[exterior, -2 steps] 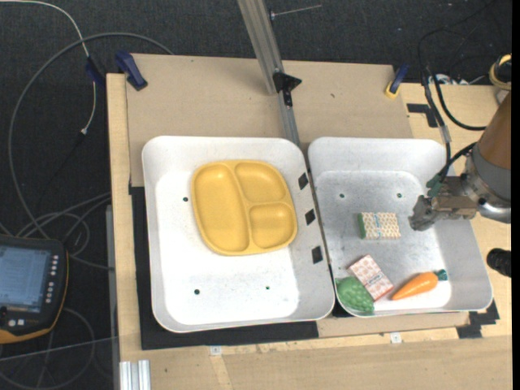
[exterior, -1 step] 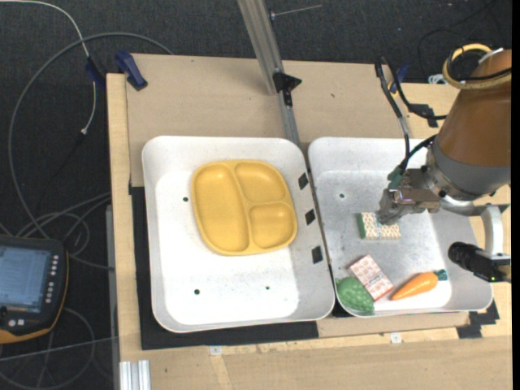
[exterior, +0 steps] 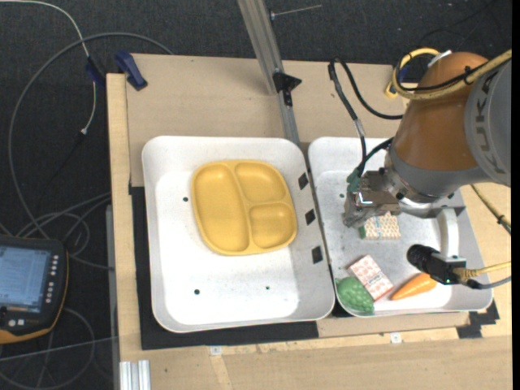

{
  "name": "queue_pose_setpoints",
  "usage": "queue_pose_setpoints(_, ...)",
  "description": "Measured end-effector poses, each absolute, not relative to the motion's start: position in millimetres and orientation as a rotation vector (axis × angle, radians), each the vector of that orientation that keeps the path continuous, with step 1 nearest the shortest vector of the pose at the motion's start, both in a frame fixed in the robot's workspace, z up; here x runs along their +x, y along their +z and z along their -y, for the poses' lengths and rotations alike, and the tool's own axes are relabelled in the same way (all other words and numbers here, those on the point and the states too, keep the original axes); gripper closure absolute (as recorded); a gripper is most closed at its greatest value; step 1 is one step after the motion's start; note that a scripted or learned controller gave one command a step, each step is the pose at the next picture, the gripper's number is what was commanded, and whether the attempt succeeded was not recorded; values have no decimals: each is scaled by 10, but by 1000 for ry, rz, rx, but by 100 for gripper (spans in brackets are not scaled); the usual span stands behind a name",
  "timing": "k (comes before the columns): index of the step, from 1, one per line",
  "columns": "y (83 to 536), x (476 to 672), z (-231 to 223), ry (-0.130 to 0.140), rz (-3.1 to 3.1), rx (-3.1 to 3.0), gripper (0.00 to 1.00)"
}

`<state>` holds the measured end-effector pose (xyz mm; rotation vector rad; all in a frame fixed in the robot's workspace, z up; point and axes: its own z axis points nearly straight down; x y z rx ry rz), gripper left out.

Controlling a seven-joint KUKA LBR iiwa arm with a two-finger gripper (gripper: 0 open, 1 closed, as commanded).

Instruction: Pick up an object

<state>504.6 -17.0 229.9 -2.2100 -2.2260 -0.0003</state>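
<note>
Gripper point(exterior: 355, 210) hung low in the right bin point(exterior: 325, 242), fingers hidden in the dark mechanism (opening could not be told). Nearest object, a speckled packet point(exterior: 382, 228), lay just right and nearer the bin's front, long axis roughly left-right.

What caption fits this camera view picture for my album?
Robot claw hangs over the right bin near a toy carrot; yellow tray waits left.

Two bins are set side by side on bench point(exterior: 203, 88). L bin point(exterior: 162, 218) holds a divided plate point(exterior: 243, 205) near its centre. In R bin point(exterior: 329, 177), a packet point(exterior: 382, 228) lies mid; card point(exterior: 370, 275), carrot point(exterior: 414, 285) & leafy item point(exterior: 355, 295) are grouped along front edge.
</note>
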Motion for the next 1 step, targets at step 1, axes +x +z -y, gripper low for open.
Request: queue_pose_setpoints(1, 2253, 5122, -419, -2, 2228, -2211, 100)
